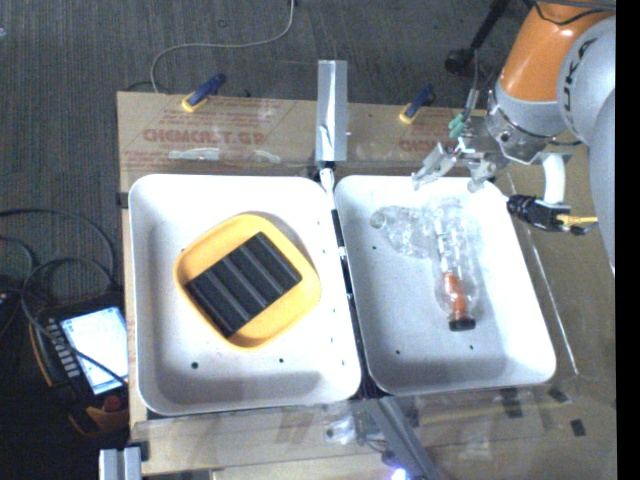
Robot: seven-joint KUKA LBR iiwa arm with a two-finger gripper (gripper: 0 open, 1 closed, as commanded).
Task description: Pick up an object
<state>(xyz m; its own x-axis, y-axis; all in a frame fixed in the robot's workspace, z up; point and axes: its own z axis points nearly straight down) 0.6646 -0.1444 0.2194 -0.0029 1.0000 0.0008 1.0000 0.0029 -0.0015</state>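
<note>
The arm point(570, 58) is cut off by the top and right edges

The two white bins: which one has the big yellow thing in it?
The left bin, holding the yellow and black object. The right bin holds clear plastic things instead.

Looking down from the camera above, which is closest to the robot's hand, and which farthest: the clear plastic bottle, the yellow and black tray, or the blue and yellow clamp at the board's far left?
From the hand:
1. Clear plastic bottle, right bin, just below the hand.
2. Yellow and black tray, left bin.
3. Blue and yellow clamp, board's far left corner.
</note>
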